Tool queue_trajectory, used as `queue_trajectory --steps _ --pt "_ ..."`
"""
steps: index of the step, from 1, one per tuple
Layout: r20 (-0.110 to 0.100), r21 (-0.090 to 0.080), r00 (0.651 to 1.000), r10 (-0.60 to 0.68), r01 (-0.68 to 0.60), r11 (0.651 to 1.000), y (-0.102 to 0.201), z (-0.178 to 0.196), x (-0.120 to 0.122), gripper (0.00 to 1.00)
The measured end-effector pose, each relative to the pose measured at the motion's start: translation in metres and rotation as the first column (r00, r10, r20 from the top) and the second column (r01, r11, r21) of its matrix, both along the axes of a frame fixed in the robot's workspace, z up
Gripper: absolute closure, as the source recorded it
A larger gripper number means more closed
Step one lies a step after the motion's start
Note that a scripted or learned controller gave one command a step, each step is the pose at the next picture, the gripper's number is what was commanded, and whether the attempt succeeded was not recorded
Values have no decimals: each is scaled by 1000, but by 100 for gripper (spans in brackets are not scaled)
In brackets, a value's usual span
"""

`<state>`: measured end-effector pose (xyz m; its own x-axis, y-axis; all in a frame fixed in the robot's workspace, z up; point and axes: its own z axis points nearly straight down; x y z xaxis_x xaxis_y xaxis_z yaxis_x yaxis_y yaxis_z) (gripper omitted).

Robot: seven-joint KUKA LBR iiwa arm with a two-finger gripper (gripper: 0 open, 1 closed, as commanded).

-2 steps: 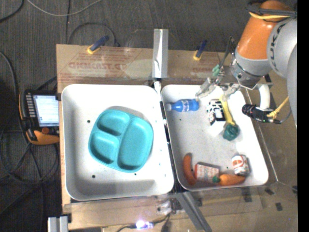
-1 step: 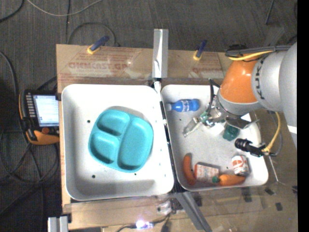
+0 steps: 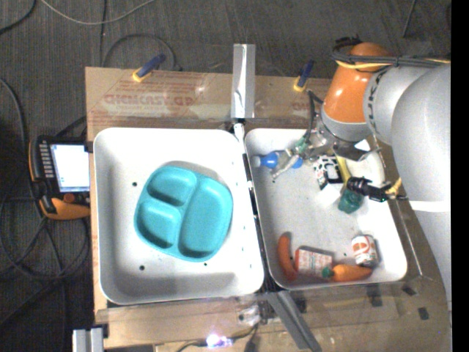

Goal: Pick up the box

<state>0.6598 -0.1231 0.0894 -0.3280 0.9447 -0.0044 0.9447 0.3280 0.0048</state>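
One box lies at the front of the right bin.
Two orange carrots touch it, one can sits near. One blue tray fills the left bin. The claw hangs far back; I cannot tell its grip.

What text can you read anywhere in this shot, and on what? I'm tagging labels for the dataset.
Cardboard sheet behind the bins: faint reddish print, too washed out to read.
Box in the right bin: label print, too small to read.
Can: red and white label, blurred.
Handheld screen left of the bench: lit, nothing legible.
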Motion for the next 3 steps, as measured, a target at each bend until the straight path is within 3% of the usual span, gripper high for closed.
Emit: queue_trajectory --steps 1,2,3 --pt "-11 -4 1000 -3 3 1000 -5 8 -3 100" --pt "-5 -5 1000 -3 3 1000 -4 9 -2 0" --pt "-7 -5 1000 -3 3 1000 -4 18 -2 100"
